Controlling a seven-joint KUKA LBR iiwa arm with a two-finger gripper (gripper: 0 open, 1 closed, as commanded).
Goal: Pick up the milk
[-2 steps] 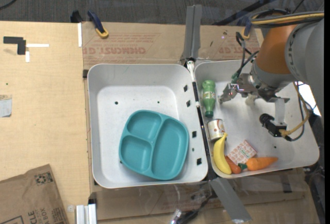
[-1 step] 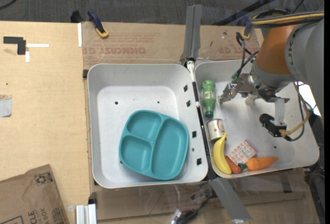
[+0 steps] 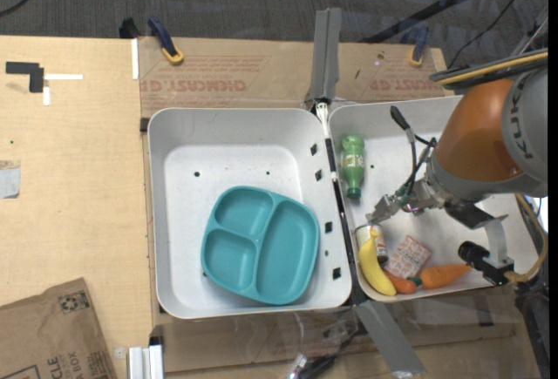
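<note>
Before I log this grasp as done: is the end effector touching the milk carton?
Apart. The camera view shows the end effector up and left of the milk carton, with a strip of bare white bin floor between them.

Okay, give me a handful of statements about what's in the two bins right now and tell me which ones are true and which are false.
1. The teal plate lies in the left bin. True.
2. The green bottle is in the left bin. False: it lies in the right bin, near the divider.
3. The banana lies beside the milk carton. True.
4. The carrot sits on the plate. False: it lies in the right bin.
5. The gripper is above the right bin. True.
</note>
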